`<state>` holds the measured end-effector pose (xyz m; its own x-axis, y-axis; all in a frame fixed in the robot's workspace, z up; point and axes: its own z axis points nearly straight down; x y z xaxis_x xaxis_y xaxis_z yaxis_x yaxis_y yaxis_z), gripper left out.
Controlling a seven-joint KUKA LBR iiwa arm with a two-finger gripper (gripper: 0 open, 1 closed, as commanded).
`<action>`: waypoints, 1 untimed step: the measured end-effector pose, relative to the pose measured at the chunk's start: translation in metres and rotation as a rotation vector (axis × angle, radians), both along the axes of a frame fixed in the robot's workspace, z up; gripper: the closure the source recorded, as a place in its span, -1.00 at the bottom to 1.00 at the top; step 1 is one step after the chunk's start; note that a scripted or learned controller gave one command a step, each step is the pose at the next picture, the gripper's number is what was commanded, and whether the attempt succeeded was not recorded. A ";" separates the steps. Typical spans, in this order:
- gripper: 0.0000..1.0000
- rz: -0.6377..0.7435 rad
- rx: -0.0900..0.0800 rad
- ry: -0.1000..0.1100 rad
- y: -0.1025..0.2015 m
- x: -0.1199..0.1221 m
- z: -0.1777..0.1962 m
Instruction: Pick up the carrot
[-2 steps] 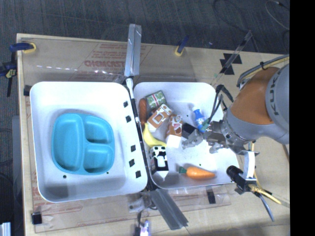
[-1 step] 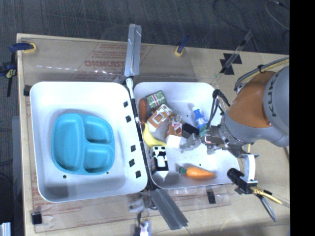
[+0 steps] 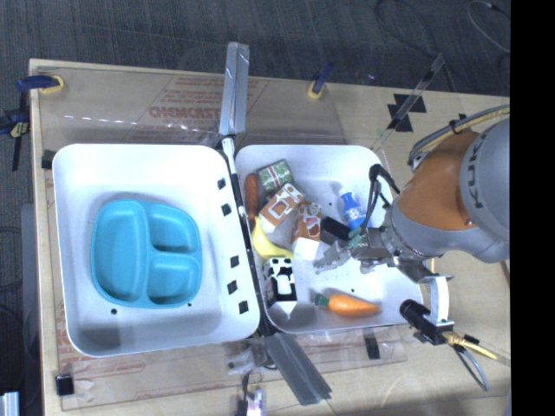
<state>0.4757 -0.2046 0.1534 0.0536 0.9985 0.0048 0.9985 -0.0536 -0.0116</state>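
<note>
One carrot [image 3: 347, 303] lying free, pincer [image 3: 347, 256] above — grip state unclear, wrist-hidden.

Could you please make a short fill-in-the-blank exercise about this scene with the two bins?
1. The carrot lies in the ____ bin of the camera view.
2. The divided tray in the other bin is ____ in colour.
3. The carrot lies near the bin's ____ edge, the one closest to the camera.
4. The band on the arm is ____.

Missing words: right; blue; bottom; orange

Arm [image 3: 451, 202] from right, hand [image 3: 340, 258] lowered
</note>
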 end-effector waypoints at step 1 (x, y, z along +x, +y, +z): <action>-1.00 0.003 -0.001 -0.001 -0.001 0.000 -0.047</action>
